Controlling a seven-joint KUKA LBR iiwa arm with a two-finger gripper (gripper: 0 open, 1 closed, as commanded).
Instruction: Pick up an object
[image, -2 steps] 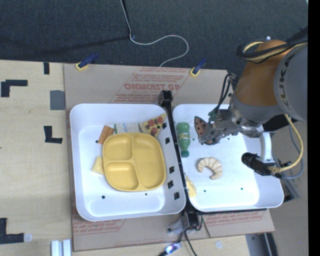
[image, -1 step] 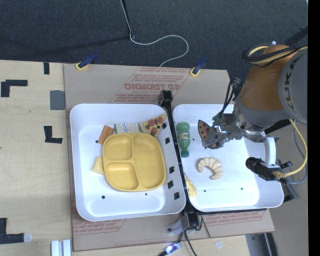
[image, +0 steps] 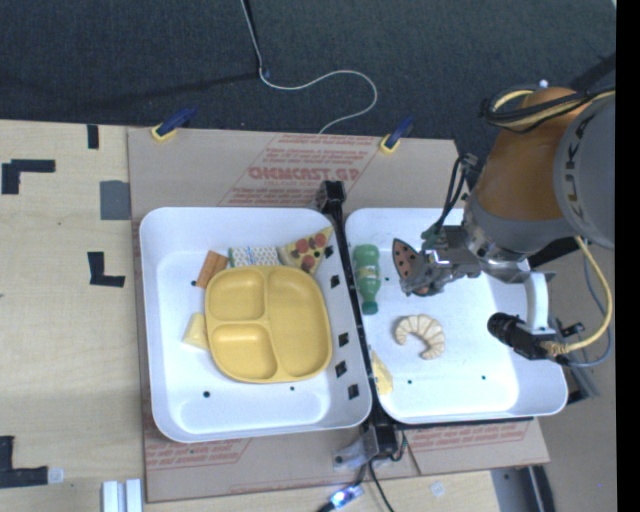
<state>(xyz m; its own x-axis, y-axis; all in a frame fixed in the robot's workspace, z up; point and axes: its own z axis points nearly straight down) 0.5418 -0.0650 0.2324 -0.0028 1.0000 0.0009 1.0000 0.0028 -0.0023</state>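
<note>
My gripper (image: 430, 272) hangs over the upper left part of the right bin (image: 520, 400), coming in from the right under the orange wrist band. A brown, dotted wedge-shaped object (image: 404, 258) lies right against the gripper's left side; whether it is held is not visible. A pale croissant (image: 422, 335) rests on the bin floor just below the gripper. Along the right bin's left wall lies a green bottle (image: 367, 276).
The left bin (image: 170, 400) holds a yellow divided plate (image: 268, 323), a pizza slice (image: 308, 251), an orange strip (image: 211, 268), a checkered item (image: 253, 256) and a yellow wedge (image: 194, 330). A small yellow piece (image: 381, 375) sits by the divider. Cables trail off the arm at the right.
</note>
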